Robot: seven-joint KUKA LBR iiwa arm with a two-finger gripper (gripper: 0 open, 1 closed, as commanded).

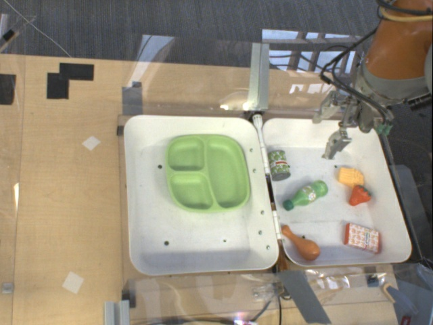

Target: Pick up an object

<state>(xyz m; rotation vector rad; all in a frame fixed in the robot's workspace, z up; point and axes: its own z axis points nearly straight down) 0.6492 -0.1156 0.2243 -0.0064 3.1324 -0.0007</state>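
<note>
Even, bright overhead light fills the scene, and the two shallow white plastic bins (203, 249) come close to washing out. A soft grey shadow pools along the near inner wall of the bin farther from the claw (336, 145), and a fainter one lies under the green sectioned plastic tray (206, 171). Glare flares on the clear sheet edge and metal post up and to the left of the claw. The pale wooden worktop (61, 202) reads flat. Focus is slightly soft throughout, and the small items below the claw lack fine detail.
</note>
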